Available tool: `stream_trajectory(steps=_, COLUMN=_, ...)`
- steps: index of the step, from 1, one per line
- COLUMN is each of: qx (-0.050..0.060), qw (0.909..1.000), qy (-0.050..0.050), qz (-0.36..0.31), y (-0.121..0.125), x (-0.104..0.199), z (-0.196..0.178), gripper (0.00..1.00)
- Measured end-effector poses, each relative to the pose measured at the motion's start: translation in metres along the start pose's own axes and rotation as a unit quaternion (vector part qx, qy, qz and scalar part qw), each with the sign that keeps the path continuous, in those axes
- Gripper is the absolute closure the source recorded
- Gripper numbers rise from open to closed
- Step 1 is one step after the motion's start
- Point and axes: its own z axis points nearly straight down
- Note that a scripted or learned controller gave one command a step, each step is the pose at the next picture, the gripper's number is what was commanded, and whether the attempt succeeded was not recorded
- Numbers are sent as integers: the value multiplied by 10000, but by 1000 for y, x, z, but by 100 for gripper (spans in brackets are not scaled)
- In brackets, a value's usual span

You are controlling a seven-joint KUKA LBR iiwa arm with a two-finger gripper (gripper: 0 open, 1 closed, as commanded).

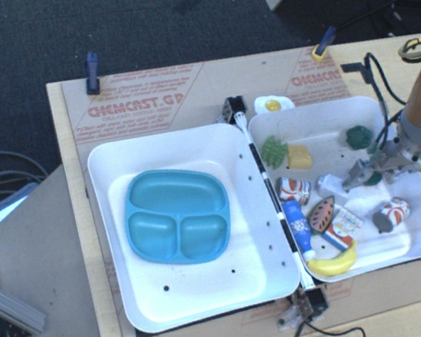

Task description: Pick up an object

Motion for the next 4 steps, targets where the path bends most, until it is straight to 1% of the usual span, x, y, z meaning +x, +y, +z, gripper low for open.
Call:
stream_trajectory(steps=1, qx=3, qw=10000, qy=33, qz=-20, y=63, x=-15, z=30, gripper=0)
stream_trajectory(steps=2, qx=16, qw=10000, qy=52, qz=-28, y=28, x=-19, z=30, gripper=0)
stream_trajectory(steps=3, qx=19, qw=10000, qy=49, qz=-22, y=0, x=-19, z=30, gripper=0)
stream_trajectory(steps=4, qx=7, qw=10000, qy=20, qz=-13, y=0, x=-22, z=20, gripper=100)
